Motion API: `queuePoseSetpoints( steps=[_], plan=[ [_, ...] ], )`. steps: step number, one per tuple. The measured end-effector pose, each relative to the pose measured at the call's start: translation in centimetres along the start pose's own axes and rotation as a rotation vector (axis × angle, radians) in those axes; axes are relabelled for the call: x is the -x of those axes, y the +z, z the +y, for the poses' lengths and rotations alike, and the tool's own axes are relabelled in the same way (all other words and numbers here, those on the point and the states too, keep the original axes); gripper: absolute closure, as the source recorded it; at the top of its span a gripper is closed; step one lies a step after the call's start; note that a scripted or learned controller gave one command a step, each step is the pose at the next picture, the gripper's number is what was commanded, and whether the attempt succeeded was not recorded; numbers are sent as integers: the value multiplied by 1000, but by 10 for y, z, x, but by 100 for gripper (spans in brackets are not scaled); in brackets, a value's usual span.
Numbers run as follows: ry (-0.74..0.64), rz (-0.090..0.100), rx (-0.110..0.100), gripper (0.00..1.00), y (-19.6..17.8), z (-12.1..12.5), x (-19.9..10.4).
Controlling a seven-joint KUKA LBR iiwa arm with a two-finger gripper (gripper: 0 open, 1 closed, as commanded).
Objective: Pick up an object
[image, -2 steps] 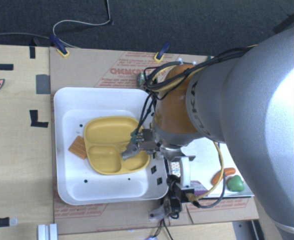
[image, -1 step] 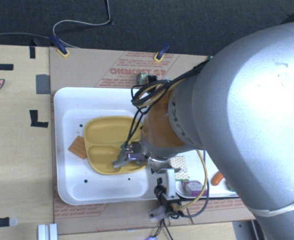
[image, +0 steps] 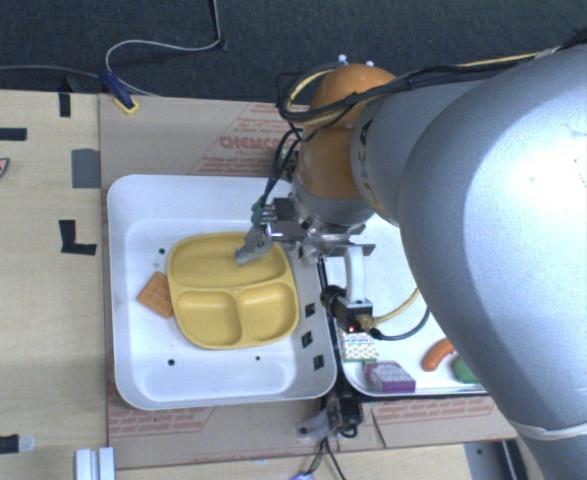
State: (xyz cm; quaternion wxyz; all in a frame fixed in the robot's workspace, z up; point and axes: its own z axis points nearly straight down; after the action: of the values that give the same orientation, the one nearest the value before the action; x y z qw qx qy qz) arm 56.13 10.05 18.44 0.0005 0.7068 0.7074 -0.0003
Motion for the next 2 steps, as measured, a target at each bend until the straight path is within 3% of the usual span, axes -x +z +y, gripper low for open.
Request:
queuePoseSetpoints(
  steps=[1, 2],
  plan=[
    [-1, -2, -5, 100, -9, -1, 0],
    [0, 0, 1, 100, -117, -4, 49]
  ],
)
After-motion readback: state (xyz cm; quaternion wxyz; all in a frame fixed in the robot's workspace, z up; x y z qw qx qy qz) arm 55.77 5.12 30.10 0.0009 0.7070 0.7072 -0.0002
